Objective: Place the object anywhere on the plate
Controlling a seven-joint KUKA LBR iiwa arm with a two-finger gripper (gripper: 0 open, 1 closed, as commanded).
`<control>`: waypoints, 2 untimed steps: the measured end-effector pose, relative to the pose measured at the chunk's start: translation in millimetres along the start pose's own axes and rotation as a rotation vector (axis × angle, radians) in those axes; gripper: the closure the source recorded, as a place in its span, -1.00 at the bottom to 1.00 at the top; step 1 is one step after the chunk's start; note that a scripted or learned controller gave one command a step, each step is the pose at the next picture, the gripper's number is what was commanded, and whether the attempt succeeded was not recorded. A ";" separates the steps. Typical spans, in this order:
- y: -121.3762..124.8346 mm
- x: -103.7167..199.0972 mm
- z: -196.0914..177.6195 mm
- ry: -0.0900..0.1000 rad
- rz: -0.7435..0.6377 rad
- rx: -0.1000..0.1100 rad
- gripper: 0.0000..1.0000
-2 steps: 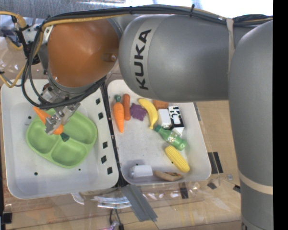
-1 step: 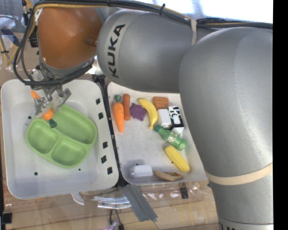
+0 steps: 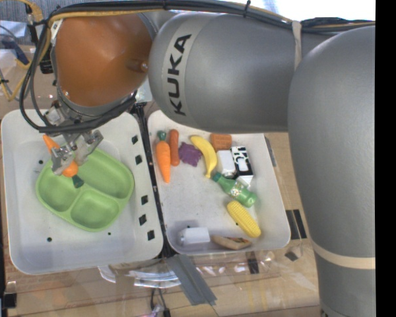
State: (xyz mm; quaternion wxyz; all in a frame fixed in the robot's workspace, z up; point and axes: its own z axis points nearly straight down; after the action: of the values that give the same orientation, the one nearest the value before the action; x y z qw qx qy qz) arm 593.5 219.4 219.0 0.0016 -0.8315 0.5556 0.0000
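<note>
One arm is reaching in from the right, its gripper hanging over the far-left corner of the green plate in the left bin.

Item, task's thing: a small orange carrot with a green top, sitting just under the fingertips and touching or nearly touching the plate's far-left compartment. Its long axis is running roughly from the far left to the near right, green end nearer the plate's middle.

Item, gripper: metal fingers are pointing down at the carrot, slightly parted. They appear to be pinching its upper end, though glare and the wrist's bulk are making the contact hard to confirm.

Item, relation: the carrot is lying directly below the claw and already over the plate, so any release here would probably land it in place.

Item, right bin: holding a larger carrot, banana, corn, bottle and other small pieces, partly hidden by the arm.
</note>
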 end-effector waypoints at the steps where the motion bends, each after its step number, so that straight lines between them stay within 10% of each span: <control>1: -19.9 7.8 -105.1 0.000 -0.313 0.007 1.00; 2: 30.2 -13.1 -95.8 -0.002 -0.687 -0.004 1.00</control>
State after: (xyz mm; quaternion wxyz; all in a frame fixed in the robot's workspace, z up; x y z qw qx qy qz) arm 560.4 219.7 314.8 0.0008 -0.9700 0.2431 0.0014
